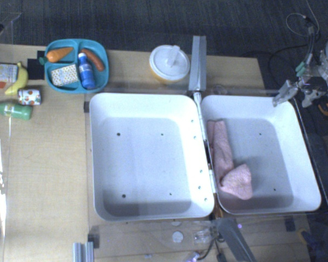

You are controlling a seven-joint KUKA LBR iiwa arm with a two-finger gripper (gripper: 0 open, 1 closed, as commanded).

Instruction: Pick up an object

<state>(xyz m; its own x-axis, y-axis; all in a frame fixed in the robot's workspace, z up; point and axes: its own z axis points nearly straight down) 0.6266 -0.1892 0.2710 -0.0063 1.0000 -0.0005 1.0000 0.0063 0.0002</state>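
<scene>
The gripper (296, 90) is at the upper right of the frame, just over the far corner of the right bin (295, 146); whether it is open I cannot tell. A pink cloth (229, 168) lies in this bin's left part.

The gripper (287, 93) hangs at the far right, its arm reaching in from the right edge.

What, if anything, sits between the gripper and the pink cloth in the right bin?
Nothing visible does. The gripper hovers over the right bin's upper right corner, and the pink cloth lies against the bin's left wall. Only bare bin floor separates them.
</scene>
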